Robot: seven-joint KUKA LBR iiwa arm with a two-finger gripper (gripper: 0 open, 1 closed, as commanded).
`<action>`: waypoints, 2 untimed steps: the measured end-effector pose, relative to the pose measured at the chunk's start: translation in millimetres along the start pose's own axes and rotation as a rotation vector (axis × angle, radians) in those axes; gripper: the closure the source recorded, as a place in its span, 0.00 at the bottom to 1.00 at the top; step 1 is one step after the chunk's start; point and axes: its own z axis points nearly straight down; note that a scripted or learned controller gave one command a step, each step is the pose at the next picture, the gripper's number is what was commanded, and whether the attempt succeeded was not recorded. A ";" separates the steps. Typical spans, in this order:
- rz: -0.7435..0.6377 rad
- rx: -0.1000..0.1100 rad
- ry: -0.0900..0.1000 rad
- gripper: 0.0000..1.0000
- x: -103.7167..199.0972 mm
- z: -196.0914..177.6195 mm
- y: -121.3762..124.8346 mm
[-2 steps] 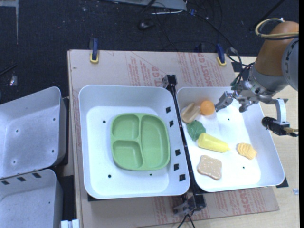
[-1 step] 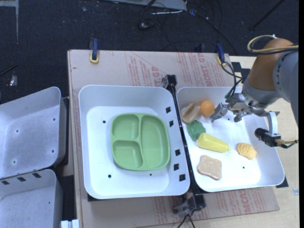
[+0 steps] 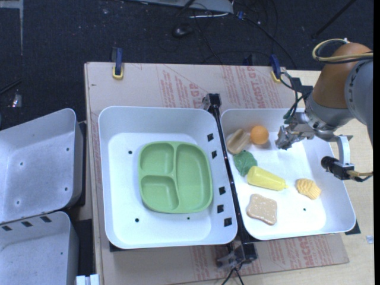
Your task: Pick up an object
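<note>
The right bin [image 3: 332, 215] holds several toy foods. An orange ball [image 3: 259, 135] lies at its back, with a tan bread roll [image 3: 238, 141] to its left. A green leafy piece [image 3: 244, 161] and a yellow corn-like piece [image 3: 266, 179] lie near the bin's left wall. A slice of toast [image 3: 262, 208] sits at the front and a ridged yellow piece [image 3: 307, 187] lies to the right. My gripper [image 3: 285, 140] hangs low over the back of this bin, just right of the orange ball, with nothing visibly between its fingers.
The left bin [image 3: 119, 218] holds a green divided tray [image 3: 176, 177]. A black divider [image 3: 222, 159] runs between the two bins. The arm [image 3: 341, 88] reaches in from the right, over the right bin's back corner. Further white bins [image 3: 35, 159] stand at the far left.
</note>
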 end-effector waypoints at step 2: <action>-0.003 -0.004 -0.001 1.00 -4.4 -92.5 7.5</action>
